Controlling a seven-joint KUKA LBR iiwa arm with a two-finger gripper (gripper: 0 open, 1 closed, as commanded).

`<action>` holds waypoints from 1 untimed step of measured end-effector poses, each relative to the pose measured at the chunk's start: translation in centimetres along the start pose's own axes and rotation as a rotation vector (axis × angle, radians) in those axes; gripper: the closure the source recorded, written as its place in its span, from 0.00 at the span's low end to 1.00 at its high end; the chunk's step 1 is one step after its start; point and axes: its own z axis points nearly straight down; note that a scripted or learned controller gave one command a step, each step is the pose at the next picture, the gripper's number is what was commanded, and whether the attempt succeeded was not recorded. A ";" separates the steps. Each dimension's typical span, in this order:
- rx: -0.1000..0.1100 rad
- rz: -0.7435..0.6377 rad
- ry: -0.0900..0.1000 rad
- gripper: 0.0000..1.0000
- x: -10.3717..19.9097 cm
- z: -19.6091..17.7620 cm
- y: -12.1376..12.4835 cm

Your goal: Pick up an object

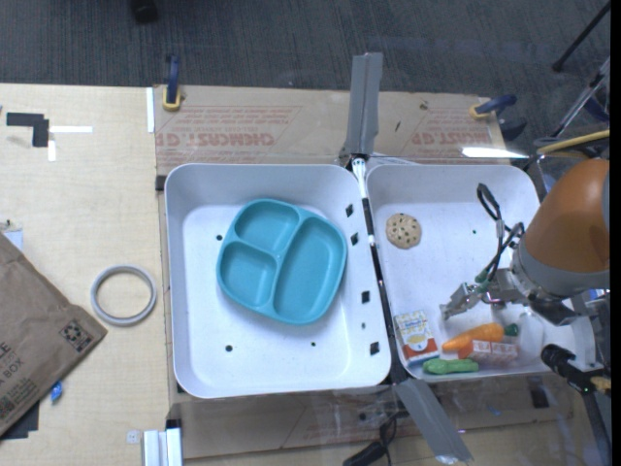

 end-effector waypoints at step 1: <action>-0.001 -0.164 -0.001 0.00 -4.4 -9.4 3.4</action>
